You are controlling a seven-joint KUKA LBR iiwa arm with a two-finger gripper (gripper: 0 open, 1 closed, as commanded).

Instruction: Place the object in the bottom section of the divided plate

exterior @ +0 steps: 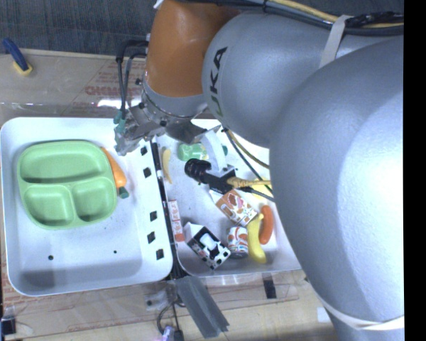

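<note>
Gripper (131, 135) beside plate (67, 183) (right rim)

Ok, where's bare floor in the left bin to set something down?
Below the green divided plate, along the left bin near wall, and right of the plate toward the divider. Crowded: carrot at the plate's right rim, gripper above it.

Dark grey floor (71, 13) behind, ribbed or carpeted in look. Pale wooden counter (50, 77) below, glossy under a clear sheet with faint red print. Blue and yellow clamp (17, 55) at its far left corner. Bright overhead light glaring off the white surfaces.
</note>
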